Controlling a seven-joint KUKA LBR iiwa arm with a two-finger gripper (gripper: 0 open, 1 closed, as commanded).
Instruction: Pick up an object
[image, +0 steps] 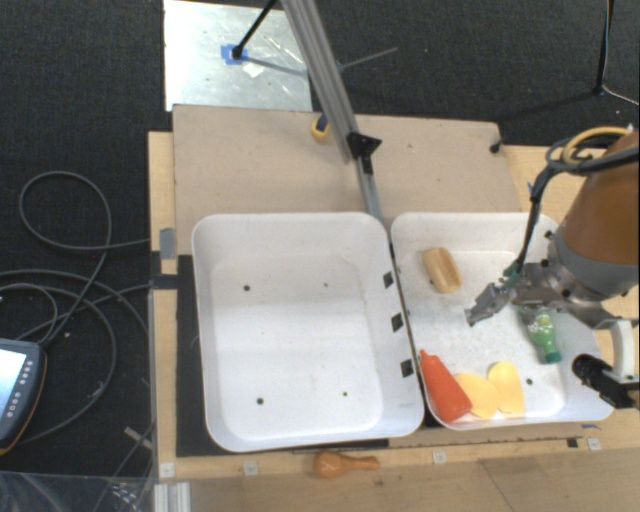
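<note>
Gripper (487, 305) poised over the right bin (480, 232), fingers apart, nothing between them.

Nearest the viewer, below the fingers: red object (443, 387) and yellow pieces (495, 390) along the bin's front wall. Green bottle (545, 337) lies just beside the fingers, arm side. Tan block (441, 269) lies beyond them.

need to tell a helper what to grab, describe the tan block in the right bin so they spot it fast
Look in the right bin, near its back left corner. The tan block lies there alone, apart from the red and yellow pieces at the front; it is the one short, light-brown piece.
</note>
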